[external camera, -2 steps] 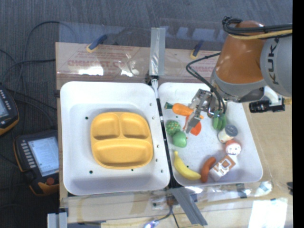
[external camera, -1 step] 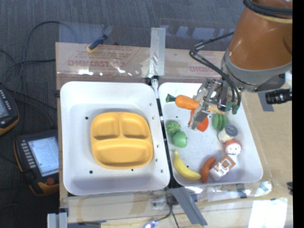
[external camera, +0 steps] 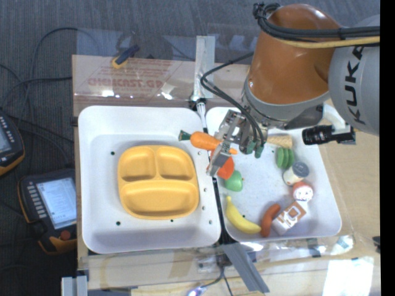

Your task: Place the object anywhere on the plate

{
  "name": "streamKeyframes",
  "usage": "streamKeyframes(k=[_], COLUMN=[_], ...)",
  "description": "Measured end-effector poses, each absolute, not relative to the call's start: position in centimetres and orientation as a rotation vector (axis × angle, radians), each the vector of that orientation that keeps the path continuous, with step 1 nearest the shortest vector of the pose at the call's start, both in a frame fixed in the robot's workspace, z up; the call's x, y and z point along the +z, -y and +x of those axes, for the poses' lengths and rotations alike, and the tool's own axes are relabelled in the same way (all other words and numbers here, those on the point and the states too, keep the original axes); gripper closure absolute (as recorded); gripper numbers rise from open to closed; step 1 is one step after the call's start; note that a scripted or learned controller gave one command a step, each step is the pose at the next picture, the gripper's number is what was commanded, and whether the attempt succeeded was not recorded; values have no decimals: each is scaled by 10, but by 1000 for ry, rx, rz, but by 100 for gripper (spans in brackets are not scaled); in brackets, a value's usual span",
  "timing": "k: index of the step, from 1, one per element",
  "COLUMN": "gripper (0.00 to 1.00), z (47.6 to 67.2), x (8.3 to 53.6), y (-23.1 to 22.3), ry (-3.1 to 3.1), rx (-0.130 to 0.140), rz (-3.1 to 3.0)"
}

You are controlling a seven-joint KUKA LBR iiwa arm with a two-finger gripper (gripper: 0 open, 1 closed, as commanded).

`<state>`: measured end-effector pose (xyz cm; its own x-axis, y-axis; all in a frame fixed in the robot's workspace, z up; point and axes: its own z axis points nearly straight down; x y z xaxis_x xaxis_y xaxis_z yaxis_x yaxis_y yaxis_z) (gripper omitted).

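**Mia:** Looking at the jaws first, what do they have?

**Ben:** The gripper (external camera: 222,150) is pinched on the carrot (external camera: 202,140). The jaws are closed on its fat end. The green leafy tip sticks out to the side, toward the plate.

**Mia:** So where is the carrot now?

**Ben:** Up in the air, I think. It hangs lying flat, right over the wall where the two bins meet. It is not on the plate yet.

**Mia:** What is under the gripper?

**Ben:** A red and green toy (external camera: 231,172) lies just below it in the right bin (external camera: 327,208). A banana (external camera: 241,219) and more toy food lie farther out in that bin.

**Mia:** And the plate?

**Ben:** The yellow plate (external camera: 158,193) sits in the middle of the left bin (external camera: 92,165), near the carrot's leafy tip. It has three parts and nothing lies in them.

**Mia:** Which step is this, then?

**Ben:** I think the picking up is done and this is the carrying step, about halfway.

**Mia:** What comes next?

**Ben:** The big orange and grey arm (external camera: 296,54) needs to go farther over the left bin until the carrot is above the plate. Then it should go down low and let go. Any part of the plate is fine. It just should not drop the carrot on the bin wall.
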<state>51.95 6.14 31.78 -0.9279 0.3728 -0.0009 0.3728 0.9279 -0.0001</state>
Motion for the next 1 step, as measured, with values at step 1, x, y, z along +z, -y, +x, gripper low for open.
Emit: streamKeyframes(k=[1], gripper=[100], z=[514], x=[200], y=[-136], ry=[-3107], rx=[-1], rz=[481])
